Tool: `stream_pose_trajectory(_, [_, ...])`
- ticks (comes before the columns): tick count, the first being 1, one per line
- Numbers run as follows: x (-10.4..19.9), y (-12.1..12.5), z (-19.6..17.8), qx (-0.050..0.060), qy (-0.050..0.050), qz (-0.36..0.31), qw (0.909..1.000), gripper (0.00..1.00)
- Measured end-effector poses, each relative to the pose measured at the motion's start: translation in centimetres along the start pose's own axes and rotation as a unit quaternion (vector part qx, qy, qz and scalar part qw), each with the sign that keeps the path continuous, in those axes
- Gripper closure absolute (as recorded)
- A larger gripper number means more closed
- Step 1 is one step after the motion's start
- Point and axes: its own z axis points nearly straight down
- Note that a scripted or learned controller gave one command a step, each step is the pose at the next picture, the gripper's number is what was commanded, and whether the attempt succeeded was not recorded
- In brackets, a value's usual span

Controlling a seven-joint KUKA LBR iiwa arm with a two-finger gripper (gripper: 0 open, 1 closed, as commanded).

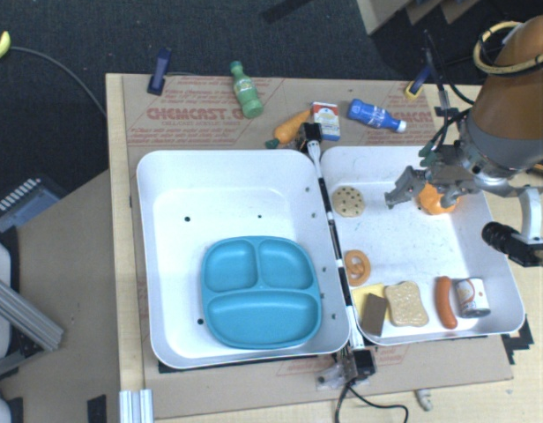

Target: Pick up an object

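My gripper (pixel 420 194) hangs over the upper part of the right bin (pixel 483 263), under the grey arm with the orange band. An orange toy (pixel 437 201) lies right at the gripper's tip, partly covered by it; whether it is gripped is unclear. To the left of the gripper lies a round cookie (pixel 348 201). Lower in the same bin are a pretzel (pixel 356 266), a slice of toast (pixel 405 304), a brown and yellow block (pixel 372 312), a red sausage (pixel 445 301) and a small can (pixel 472 297).
The left bin (pixel 166 201) holds a blue divided plate (pixel 261 289). Behind the bins on the board lie a green bottle (pixel 247 90), a blue bottle (pixel 375 115), a carrot (pixel 292 128), a small carton (pixel 325 120) and a blue clip (pixel 158 71).
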Motion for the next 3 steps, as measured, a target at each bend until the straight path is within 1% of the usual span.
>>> stream_pose_trajectory(1, [-6.8,-1.5,-0.9,-0.001,-0.001,0.001,1.0,0.0])
stream_pose_trajectory(2, [-12.0,1.8,14.6,0.0,0.001,0.0,1.0,0.0])
stream_pose_trajectory(3, [-10.7,11.1,15.5,0.0,0.0,-0.001,1.0,0.0])
